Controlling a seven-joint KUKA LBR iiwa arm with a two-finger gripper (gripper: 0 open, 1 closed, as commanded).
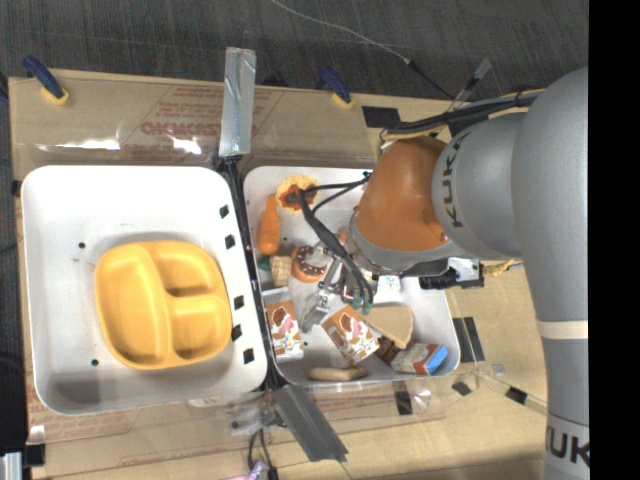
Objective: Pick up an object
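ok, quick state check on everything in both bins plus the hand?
yellow tray: flat, right way up, in the left bin, compartments bare
carrot: lying near the right bin's left wall
small carton: lying by the left wall
patterned box: tilted, beside the wedge
tan wedge: lying flat
hand: low over the right bin clutter, grip hard to judge

**Robot lab test bench**

Lab or research setup, not a home. Industrial KUKA arm (500,198), grey with orange band, reaches over a cardboard-covered bench (120,108) held by blue clamps (45,78). Two white bins (40,268) sit side by side, taped at the seam. Toy food clutter in the right bin, yellow divided tray (160,303) in the left. Loose cables (320,23) on dark carpet-like floor.
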